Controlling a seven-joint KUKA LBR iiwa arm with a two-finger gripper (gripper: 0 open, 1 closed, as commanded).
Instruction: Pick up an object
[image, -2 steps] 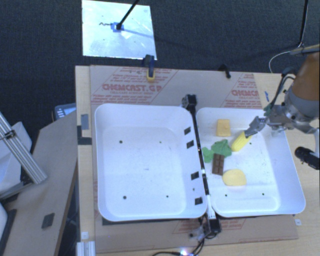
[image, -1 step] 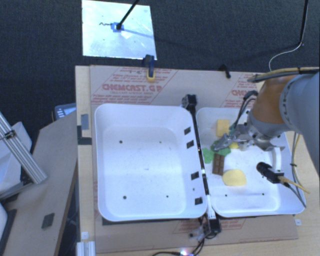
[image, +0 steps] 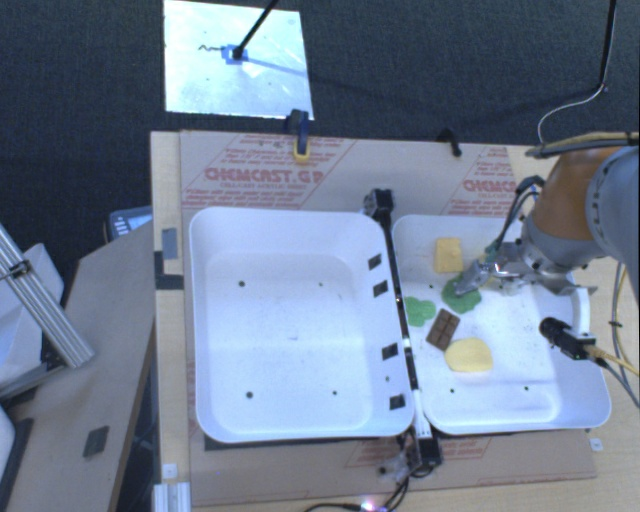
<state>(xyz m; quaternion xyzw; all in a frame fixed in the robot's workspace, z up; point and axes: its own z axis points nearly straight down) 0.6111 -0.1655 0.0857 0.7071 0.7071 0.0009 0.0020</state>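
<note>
My gripper (image: 478, 276) hangs low in the right bin (image: 575, 400), reaching in from the right. Its tip sits right over a green piece (image: 462, 296), touching or nearly touching its top edge. A second green piece (image: 420, 312) lies to the left by the divider. A yellow square block (image: 449, 254) lies just behind the gripper's tip. A brown chocolate-like bar (image: 442, 328) and a rounded yellow piece (image: 468, 354) lie in front of it.
The left bin (image: 215, 300) stands beside the right one, with black clips (image: 388, 350) along the shared wall. A black part of the arm (image: 562, 338) overhangs the right bin's right side. A cable (image: 560, 110) loops above the arm.
</note>
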